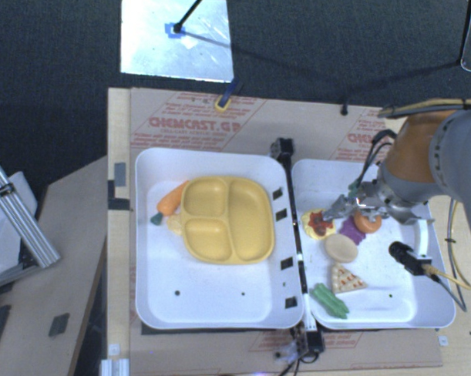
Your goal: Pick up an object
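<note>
- Several toy foods lie in the right bin (436,302), clustered under the gripper (351,204) at about nine o'clock of its wrist.
- Whether its fingers are apart or together, I cannot tell.
- Nearest is a red-and-yellow piece (319,223): likely light, stiff, smooth plastic, best pinched across its narrow sides.

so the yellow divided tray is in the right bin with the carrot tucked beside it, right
Not quite: the camera view shows the yellow divided tray in the left bin, not the right one. The carrot is tucked beside it, as you said.
</note>
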